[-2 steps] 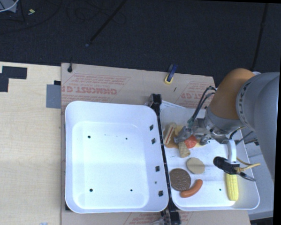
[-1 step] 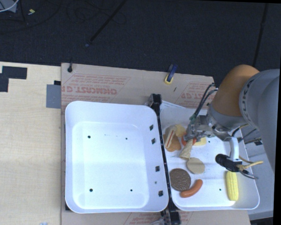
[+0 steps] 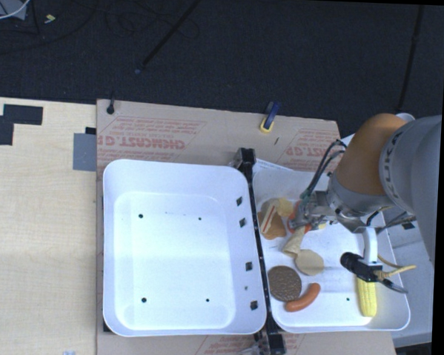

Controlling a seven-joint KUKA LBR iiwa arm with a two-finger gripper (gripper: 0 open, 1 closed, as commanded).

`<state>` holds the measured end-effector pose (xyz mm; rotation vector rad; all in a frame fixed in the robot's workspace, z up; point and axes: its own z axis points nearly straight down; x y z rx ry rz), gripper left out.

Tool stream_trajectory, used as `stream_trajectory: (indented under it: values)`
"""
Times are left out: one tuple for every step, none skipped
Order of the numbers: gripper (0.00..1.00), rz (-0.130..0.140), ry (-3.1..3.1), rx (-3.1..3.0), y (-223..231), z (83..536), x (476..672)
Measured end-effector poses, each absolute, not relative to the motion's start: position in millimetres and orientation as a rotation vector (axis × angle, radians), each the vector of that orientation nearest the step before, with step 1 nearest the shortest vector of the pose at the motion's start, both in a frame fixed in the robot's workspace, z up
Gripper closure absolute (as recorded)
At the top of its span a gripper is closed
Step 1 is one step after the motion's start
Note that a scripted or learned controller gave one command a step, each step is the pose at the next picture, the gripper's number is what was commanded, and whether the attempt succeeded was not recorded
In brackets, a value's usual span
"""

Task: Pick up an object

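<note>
Gripper [image 3: 306, 217] is low over the right-hand shallow white bin [image 3: 348, 324], upper-left part of it, on the end of the grey arm with the orange band [image 3: 371, 155]. Can't tell from this angle whether it's spread, closed or pinching anything; the wrist hardware hides the business end. Not calling a grasp.

All candidates are in the right bin:
- tan bun-like sandwich piece [image 3: 272, 220]: just left of the gripper, near the bin's left wall, long axis roughly up-down in the view
- pale cream wedge [image 3: 293, 243]: just below-left of the gripper, closest item, possibly touching it. Long axis runs slantwise, upper right to lower left
- pale round lump [image 3: 311, 262]: just below the wedge
- brown round disc [image 3: 284, 282]: further down, flat
- orange-red sausage [image 3: 302, 297]: beside the disc, tilted lower left to upper right
- yellow corn cob [image 3: 366, 297]: well off to the right, lying up-down

Left-hand white bin [image 3: 174, 245] has nothing of interest.

My read: the wedge or bun is the target. The tool sits practically on top of both, so the next move is a short drop and close. Risk is straddling the wedge/bun gap and catching neither.
</note>
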<state>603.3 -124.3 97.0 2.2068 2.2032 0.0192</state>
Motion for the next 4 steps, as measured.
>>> stream_trajectory:
  values:
    - [1.0, 0.02, 2.205, 2.21, -118.0, 96.0, 537.0]
    - [1.0, 0.016, 2.237, 2.205, 15.0, 193.3, 536.4]
    - [1.0, -0.006, 2.218, 2.228, -45.7, 187.1, 524.7]
    - [1.0, 0.012, 2.227, 2.21, 30.1, 241.3, 603.7]
